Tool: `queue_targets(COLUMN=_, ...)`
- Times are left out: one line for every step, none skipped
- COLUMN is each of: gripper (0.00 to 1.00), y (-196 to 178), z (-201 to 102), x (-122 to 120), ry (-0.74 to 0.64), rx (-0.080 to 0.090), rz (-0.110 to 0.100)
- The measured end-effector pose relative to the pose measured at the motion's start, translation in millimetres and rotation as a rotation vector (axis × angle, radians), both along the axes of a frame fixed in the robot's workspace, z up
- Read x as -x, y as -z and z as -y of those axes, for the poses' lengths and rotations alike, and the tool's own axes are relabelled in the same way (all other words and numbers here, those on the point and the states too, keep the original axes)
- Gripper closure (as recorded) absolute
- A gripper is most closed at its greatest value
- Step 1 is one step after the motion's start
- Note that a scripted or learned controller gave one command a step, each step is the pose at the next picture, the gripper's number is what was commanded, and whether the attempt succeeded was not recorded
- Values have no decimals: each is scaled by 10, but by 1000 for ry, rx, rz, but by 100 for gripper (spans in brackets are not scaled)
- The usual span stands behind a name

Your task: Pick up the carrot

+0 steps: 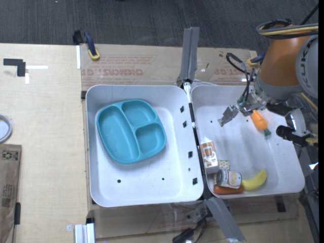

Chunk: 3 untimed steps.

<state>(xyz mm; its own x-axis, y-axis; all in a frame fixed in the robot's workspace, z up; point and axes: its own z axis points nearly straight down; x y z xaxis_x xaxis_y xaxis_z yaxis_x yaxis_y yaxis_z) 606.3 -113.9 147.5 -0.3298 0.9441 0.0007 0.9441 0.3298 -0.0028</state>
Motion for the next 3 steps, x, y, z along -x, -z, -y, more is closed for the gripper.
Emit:
queue_targets(gripper=0, y=566, z=157, x=119, ry=405, rx=1, rz=-1)
queue_targets(gripper=0, y=363, z=620, x=-317, ry=556, rx=-1, rz=6)
queue_targets(gripper=100, y=271, z=623, x=-318, ry=554, rx=2, rz=6)
